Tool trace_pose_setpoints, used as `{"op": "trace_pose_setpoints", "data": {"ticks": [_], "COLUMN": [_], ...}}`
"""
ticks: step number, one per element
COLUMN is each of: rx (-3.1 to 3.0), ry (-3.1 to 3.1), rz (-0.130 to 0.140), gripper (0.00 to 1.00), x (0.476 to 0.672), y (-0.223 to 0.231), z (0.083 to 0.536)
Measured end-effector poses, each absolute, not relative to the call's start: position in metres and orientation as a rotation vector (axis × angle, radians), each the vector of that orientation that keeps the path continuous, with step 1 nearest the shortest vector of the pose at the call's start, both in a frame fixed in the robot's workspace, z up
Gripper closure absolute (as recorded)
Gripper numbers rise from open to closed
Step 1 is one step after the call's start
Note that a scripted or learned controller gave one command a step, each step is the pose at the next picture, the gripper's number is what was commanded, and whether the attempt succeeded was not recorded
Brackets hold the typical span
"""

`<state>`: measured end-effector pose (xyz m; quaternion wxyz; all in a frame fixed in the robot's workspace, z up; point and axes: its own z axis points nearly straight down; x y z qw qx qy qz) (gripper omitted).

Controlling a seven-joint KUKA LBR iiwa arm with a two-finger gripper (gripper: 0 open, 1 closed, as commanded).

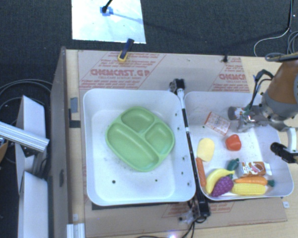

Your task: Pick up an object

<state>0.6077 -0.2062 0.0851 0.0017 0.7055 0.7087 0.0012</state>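
The right bin [280,185] holds several toy foods. A pink packet [217,123] lies near its back left. A red tomato [233,142] sits mid-bin and a pale yellow piece [205,148] lies to its left. Along the front lie a carrot [200,171], a banana [214,175], purple grapes [222,185], a corn cob [248,188], a small carton [253,168] and a small green piece [232,163]. My gripper [242,118] hangs over the bin's back right, just above and right of the tomato, with nothing seen in it.
The left bin [99,182] carries a green divided plate [140,139]. A black divider rail [186,133] runs between the bins. The arm [285,90] covers the right bin's far right corner, and a black part [284,152] juts over its right rim.
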Motion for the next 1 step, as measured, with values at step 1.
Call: {"op": "trace_pose_setpoints", "data": {"ticks": [1], "rx": [2.215], "ry": [2.223], "rz": [0.004], "gripper": [1.00], "x": [0.6103], "y": [-0.2063], "z": [0.0851]}}
